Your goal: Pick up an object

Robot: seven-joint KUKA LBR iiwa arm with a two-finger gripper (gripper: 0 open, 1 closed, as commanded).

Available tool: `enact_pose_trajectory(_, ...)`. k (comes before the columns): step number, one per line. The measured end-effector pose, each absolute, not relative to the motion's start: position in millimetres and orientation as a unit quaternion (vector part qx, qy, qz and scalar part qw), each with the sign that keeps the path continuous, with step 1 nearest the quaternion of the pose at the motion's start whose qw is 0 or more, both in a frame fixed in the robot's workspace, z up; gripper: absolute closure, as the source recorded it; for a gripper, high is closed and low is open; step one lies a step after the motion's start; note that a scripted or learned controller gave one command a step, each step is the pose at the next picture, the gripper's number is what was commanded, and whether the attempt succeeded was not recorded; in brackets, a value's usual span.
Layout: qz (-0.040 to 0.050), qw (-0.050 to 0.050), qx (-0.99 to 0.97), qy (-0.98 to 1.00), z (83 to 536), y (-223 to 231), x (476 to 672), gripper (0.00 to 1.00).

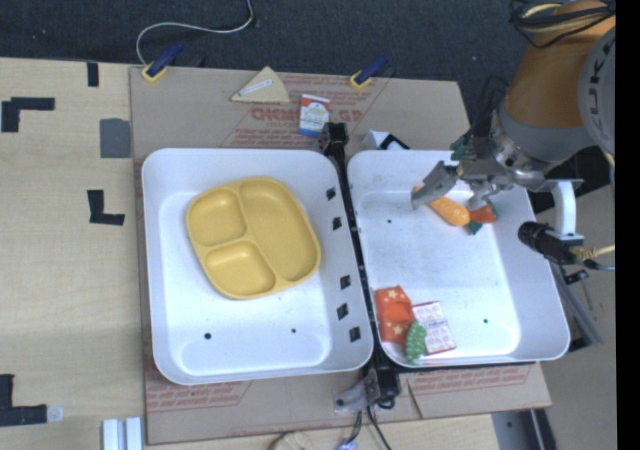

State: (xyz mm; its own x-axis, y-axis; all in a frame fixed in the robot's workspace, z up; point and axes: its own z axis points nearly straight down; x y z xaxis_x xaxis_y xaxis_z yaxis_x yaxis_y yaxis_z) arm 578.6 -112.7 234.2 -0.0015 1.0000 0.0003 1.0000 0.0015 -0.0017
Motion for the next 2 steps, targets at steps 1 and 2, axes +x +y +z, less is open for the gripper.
enact_pose_trajectory(1, -0.0037, -0.010, -0.706, -0.708, 110, -175, 619.3, 0.00)
enact_pose_trajectory(2, -0.0004, -0.001, -0.706, -0.708, 85, -123, 663.8, 0.00)
